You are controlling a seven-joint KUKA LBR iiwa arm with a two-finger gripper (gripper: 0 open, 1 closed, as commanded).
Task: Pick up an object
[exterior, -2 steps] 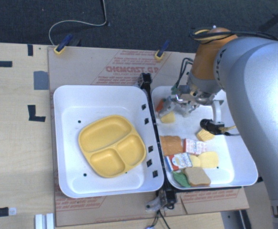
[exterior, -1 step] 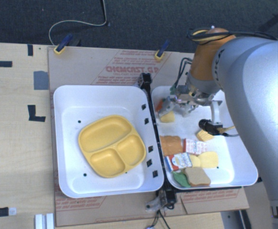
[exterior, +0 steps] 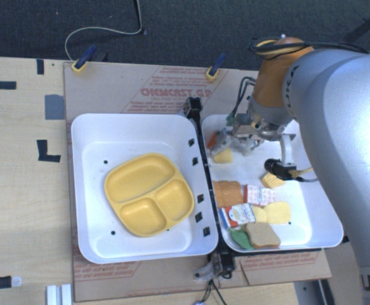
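Pincer is seen low in the upper left corner of the right bin, right of frame centre. Whether it is wide or narrow cannot be told, as the wrist hides it. Nothing is seen held.

Nearest candidate, judged as the target: pale yellow chunk, lying on the bin floor just below-left of the pincer and close to the wall shared with the left bin. An orange-red piece is seen just above it, tight against that wall.

For a good grasp, the pincer should be centred over the chunk before descent, since it looks offset to the upper right of it. The opening is best aligned so that one side does not land on the divider wall or on the orange-red piece. Descent should be taken right to the floor, as the chunk is low and small. A slip or push toward the wall is the likely failure.

Other items are left alone:
- a yellow wedge at mid bin
- a brown loaf piece
- red-and-white packets
- a yellow slab
- a bread slice
- a green piece in the lower cluster, well apart from the pincer

The left bin holds a yellow divided tray. Both bins are set on the worktop.
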